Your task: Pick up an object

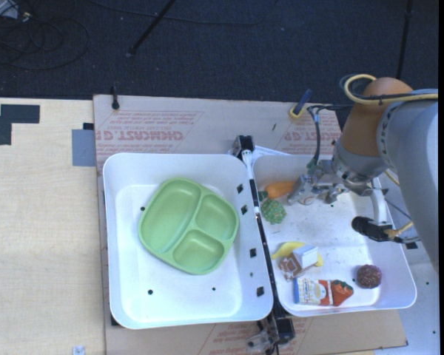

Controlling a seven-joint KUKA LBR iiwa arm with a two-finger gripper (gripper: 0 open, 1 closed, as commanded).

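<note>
I am looking down on the surface [37, 235], where a cardboard sheet [170, 128] is lying under two white bins. The arm [411, 146] is reaching in from the right, and the end effector [314, 189] is hanging low over the back part of the right bin [407, 287]. I cannot tell whether it is apart or together, since the wrist is covering it from this angle, and I am seeing nothing clamped in it.

The things to pick are all sitting in that right bin. An orange piece [280, 189] is lying just beside the end effector, on its left, close to the bin's back left corner. A green broccoli [273, 212] is resting right in front of the orange piece, against the left wall. Nearer the front, a yellow banana [287, 248] is touching a small blue-and-white box [306, 257]. A carton [311, 291] and a red strawberry [341, 292] are lying side by side at the front edge. A dark red ball [368, 276] is sitting off to their right.

The left bin [126, 272] is holding a green divided plate [189, 225], lying flat near its middle.
</note>
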